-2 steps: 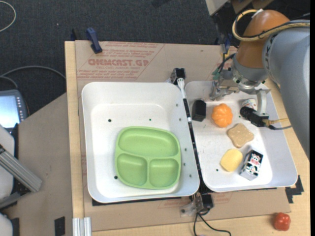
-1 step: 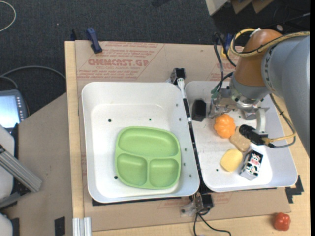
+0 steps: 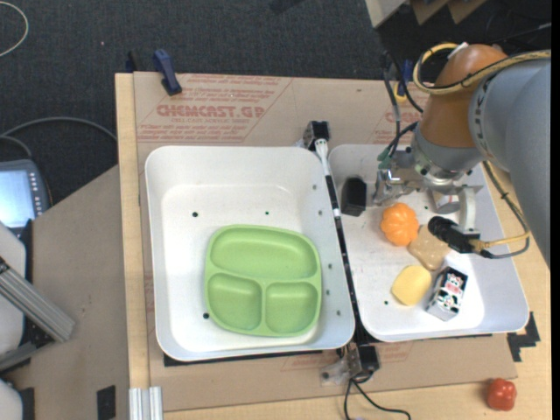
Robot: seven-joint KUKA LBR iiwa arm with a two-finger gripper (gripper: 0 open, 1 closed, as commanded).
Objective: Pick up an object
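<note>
we're at the approach: our gripper (image 3: 395,185) hangs over the right bin (image 3: 499,318), whether clenched or released we cannot tell. the orange ball (image 3: 400,223) sits just below it; next we must descend squarely onto it.

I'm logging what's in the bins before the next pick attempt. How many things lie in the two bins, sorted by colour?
Green: 1, divided plate in the left bin
Orange: 1, round fruit
Yellow: 1, rounded lump
Tan: 1, block
Black: 1, small block
White with black print: 1, small box
Total: 6
</note>
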